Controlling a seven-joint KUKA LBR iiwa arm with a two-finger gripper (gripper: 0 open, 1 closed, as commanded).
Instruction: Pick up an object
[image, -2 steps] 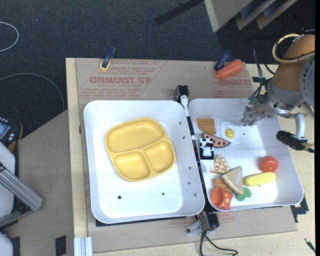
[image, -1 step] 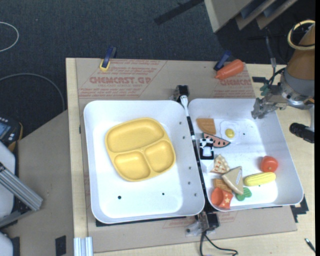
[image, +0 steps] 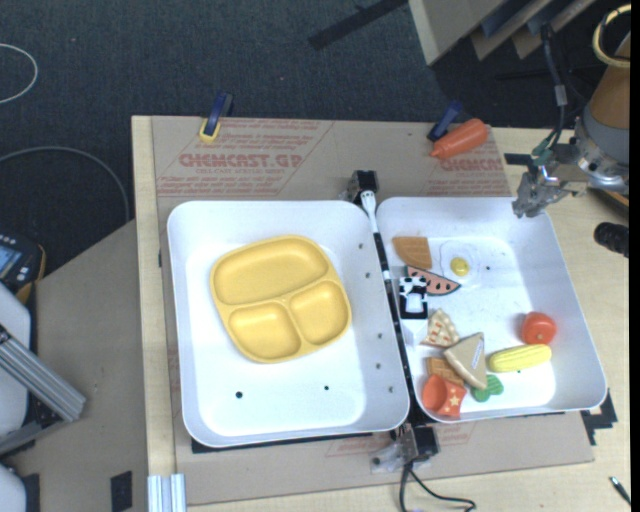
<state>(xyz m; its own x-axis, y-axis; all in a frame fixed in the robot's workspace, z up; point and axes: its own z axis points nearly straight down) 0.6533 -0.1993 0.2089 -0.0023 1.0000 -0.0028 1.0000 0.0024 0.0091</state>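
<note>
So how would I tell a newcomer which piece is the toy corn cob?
Start at the right white bin, the one scattered with toy food, not the left bin holding the yellow divided plate. Go to its near right part, just below the round red tomato. The corn cob is the one long yellow ridged piece, lying roughly level.

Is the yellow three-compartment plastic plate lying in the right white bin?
No, the yellow three-compartment plastic plate lies in the left white bin.

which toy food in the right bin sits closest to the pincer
The fried egg, white with a yellow yolk, lies nearest the pincer; the tomato and corn sit farther down.
</note>
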